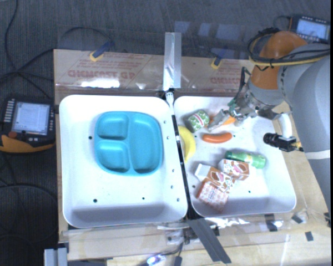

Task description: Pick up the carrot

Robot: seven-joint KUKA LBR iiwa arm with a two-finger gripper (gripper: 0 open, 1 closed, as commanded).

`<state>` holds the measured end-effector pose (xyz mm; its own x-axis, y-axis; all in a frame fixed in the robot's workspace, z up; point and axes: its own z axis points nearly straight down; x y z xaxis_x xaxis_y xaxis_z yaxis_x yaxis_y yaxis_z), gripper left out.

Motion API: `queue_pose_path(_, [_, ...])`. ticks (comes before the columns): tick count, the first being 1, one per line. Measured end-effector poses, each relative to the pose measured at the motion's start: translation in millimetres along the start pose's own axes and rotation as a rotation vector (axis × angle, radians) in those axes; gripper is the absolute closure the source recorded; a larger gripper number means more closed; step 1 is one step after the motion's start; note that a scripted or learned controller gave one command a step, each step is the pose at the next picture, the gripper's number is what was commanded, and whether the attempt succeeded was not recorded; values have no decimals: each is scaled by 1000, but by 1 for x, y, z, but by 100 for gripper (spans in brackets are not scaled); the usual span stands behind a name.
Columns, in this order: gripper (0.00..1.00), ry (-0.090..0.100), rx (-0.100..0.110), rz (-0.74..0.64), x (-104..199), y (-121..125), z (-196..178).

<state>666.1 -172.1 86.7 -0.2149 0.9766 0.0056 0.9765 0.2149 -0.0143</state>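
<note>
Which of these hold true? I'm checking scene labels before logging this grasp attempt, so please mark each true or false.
1. The blue tray lies in the left bin. True.
2. The carrot sits on the blue tray. False: it lies in the right bin, below the gripper.
3. The banana lies at the right bin's left edge. True.
4. The green bottle stands upright. False: it lies on its side.
5. The arm reaches over the left bin. False: it is over the right bin.
</note>
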Motion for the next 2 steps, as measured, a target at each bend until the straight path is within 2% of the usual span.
queue_pose_path(1, [0, -10, -13, -159, -5, -35, -73])
queue_pose_path(2, [0, -13, -14, -529, -28, -12, -9])
